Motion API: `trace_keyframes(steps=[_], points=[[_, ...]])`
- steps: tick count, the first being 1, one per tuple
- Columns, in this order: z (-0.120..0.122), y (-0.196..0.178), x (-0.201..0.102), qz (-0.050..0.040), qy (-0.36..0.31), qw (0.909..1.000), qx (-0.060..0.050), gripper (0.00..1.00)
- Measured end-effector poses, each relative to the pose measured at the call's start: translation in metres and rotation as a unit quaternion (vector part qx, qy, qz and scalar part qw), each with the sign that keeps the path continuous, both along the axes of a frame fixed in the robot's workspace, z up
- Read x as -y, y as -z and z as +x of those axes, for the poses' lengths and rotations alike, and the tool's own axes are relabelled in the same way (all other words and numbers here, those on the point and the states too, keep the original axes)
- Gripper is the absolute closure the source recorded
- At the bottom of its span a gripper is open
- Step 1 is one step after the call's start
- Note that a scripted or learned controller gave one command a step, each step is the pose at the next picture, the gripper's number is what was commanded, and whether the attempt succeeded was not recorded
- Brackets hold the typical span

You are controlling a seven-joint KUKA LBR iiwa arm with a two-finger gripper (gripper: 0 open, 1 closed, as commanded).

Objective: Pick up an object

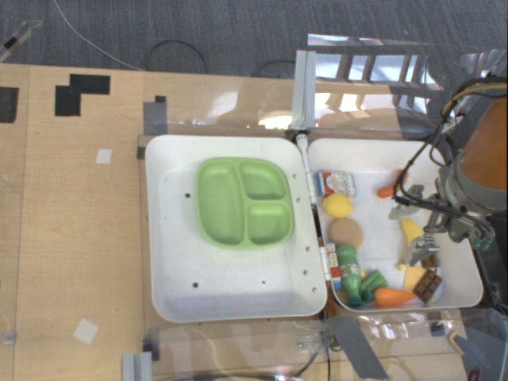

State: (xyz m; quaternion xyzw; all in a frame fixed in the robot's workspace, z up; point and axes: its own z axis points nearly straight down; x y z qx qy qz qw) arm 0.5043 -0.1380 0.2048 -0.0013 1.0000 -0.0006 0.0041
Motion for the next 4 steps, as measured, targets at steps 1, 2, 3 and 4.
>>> trace_keyframes(steps=[1, 2, 3, 4], points=[[-0.007, 0.108, 0.039, -0.0005, 0.003, 1.0, 0.001, 0.0], [0.053, 0.114, -0.028, 0.0016, 0.073, 0.9973, 0.005, 0.0], [0.099, 0.091, -0.009, -0.0007, -0.064, 0.998, 0.003, 0.0], [0.131, 0.116, 0.011, -0.001, -0.067, 0.9977, 0.003, 0.0]])
